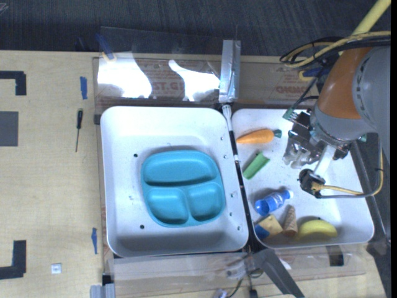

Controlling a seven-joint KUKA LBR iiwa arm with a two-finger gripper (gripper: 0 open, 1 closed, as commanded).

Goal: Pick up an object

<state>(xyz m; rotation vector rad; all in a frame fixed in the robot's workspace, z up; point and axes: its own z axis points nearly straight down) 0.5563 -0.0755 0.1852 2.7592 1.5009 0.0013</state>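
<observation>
The gripper (299,159) hangs over the right bin (363,228) with nothing visible between its fingers — whether they are spread or closed cannot be told. Below and left of it lie a carrot (255,136), a green block (255,165), a blue bottle (272,201) and a banana (317,228). The left bin (118,135) holds a blue divided tray (182,187).

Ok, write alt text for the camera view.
A grey arm's gripper hangs over the right bin, which holds a carrot, green block, blue bottle, cone and banana. The left bin holds a blue tray.
</observation>
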